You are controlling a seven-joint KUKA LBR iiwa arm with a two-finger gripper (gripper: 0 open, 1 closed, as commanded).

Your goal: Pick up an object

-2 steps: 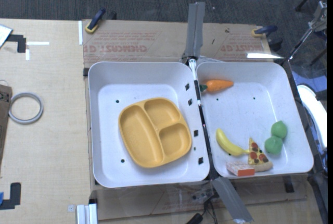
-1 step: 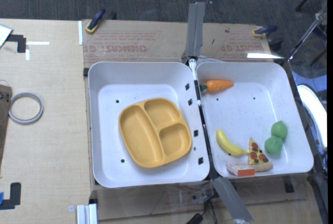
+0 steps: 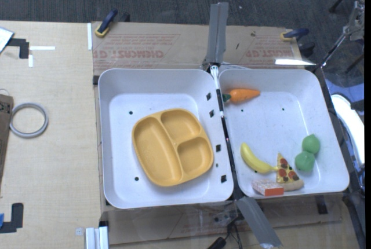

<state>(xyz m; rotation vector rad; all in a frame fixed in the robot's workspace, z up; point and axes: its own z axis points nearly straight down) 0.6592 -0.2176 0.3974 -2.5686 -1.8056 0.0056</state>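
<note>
Lying untouched in the right bin (image 3: 322,97) are carrot (image 3: 242,95) and banana (image 3: 255,160); the hand's state cannot be told.

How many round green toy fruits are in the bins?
2. Both round green toy fruits sit in the right white bin near its right wall: one farther back, the other just in front, touching it.

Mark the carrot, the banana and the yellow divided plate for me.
carrot (image 3: 243,94), camera view, middle of its orange body.
banana (image 3: 256,160), camera view, middle of the curved fruit.
yellow divided plate (image 3: 155,146), camera view, floor of its large left compartment.
</note>
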